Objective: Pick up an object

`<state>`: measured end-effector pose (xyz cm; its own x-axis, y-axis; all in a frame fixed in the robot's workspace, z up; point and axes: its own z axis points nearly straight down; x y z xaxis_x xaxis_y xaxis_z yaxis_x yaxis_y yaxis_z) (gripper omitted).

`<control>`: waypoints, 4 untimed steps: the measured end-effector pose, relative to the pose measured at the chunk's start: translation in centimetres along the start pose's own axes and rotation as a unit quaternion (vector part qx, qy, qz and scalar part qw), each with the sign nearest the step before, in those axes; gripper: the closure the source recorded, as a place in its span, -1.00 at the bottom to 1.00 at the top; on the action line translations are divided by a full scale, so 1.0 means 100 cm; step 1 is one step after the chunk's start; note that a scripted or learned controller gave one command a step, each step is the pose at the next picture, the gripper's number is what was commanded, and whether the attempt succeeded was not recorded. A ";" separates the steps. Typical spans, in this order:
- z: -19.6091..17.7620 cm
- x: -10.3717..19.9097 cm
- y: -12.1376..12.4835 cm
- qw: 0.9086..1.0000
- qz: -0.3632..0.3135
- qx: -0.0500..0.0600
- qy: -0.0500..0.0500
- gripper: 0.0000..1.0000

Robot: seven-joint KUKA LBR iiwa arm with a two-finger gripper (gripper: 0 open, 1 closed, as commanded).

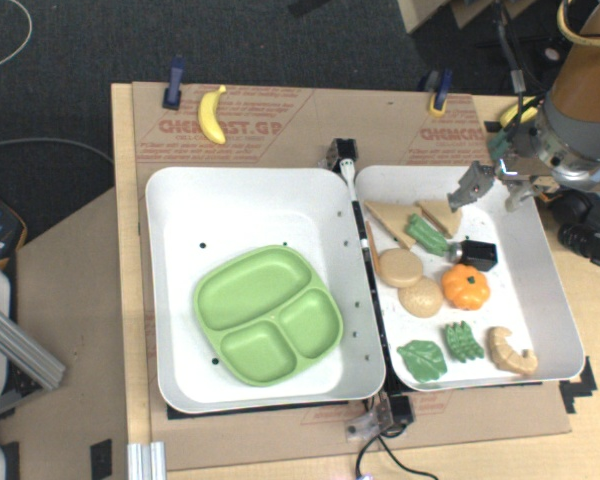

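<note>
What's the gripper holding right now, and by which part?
Nothing. The gripper hovers open above the far end of the right bin, with no object between its fingers. The toy pumpkin and the other items lie loose in the bin.

This looks like a robotics lab; a cardboard sheet (280, 118) is fixed to the bench with blue clamps (173, 84); loose cables (10, 28) lie on a dark carpet (180, 18); two white bins (170, 268) hold toy food (465, 286) instead of real food.
</note>
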<state>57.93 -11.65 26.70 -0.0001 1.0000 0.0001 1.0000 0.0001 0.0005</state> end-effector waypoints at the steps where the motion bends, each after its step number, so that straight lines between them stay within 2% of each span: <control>1: 0.112 0.005 0.010 1.000 0.000 0.004 0.001 -1.00; 2: 0.181 -0.044 -0.058 1.000 0.004 -0.002 0.001 -1.00; 3: 0.169 -0.043 -0.055 1.000 0.001 -0.005 -0.002 1.00; 4: 0.160 -0.043 -0.055 1.000 0.001 -0.006 -0.002 1.00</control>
<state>52.42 -15.92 10.74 0.0025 1.0000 -0.0045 0.9999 -0.0025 0.0119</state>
